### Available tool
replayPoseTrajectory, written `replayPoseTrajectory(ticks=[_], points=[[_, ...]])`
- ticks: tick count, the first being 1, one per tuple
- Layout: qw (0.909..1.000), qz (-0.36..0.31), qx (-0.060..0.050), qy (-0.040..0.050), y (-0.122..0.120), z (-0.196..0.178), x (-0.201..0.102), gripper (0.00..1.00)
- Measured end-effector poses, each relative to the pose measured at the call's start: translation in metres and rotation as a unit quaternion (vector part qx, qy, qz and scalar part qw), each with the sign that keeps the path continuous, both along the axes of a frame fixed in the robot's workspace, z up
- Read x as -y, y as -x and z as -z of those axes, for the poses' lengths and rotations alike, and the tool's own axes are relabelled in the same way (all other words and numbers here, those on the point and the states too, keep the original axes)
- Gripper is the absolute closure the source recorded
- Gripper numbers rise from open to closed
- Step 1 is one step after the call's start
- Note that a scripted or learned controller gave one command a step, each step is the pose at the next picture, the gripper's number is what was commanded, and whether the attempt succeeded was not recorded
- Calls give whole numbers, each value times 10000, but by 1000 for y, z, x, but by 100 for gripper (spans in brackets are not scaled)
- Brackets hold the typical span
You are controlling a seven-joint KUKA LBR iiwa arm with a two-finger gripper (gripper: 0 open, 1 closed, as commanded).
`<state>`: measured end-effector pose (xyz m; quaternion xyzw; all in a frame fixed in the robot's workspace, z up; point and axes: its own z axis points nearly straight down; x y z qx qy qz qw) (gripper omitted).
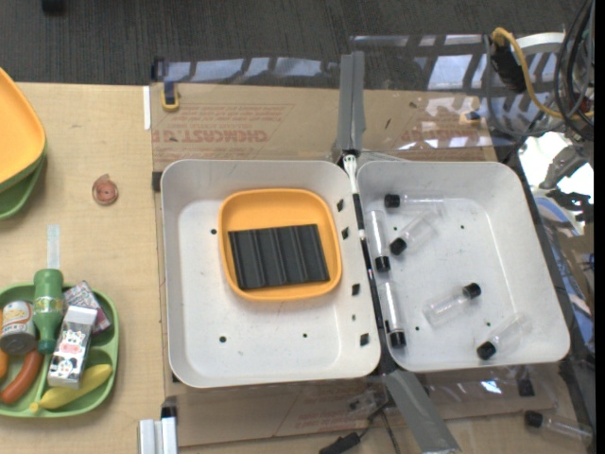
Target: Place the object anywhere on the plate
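An orange plate (280, 202) sits in the left white bin (265, 340), toward the bin's far side. The black ridged slab (280, 256) lies flat on the plate, covering most of its middle, with orange rim showing all round it. Right of the plate, past the seam where the two bins meet, the right white bin (531, 253) holds clear tubes with black caps. Two tubes (378, 236) lie along the wall nearest the plate. One (412, 200) lies level with the plate's far edge, and another (414, 233) is just below it. Two more (450, 304) lie further right and nearer the camera. Both bins rest on a sheet of cardboard (255, 126) that shows beyond the plate's far side. Well to the left of the plate, on the wooden desk (85, 130), a small pinkish round thing (106, 190) lies alone. Nearer the camera, a green tray (98, 386) carries toy food, among it a green bottle (46, 303). At the far left edge, level with the plate's far rim, part of an orange dish (19, 138) rests over a green one.
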<state>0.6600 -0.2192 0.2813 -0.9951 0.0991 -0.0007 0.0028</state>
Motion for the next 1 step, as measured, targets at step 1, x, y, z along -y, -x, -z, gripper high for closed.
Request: replayPoseTrajectory(ticks=[1], points=[[10000,0,1,-1,0,-9,-1,0]])
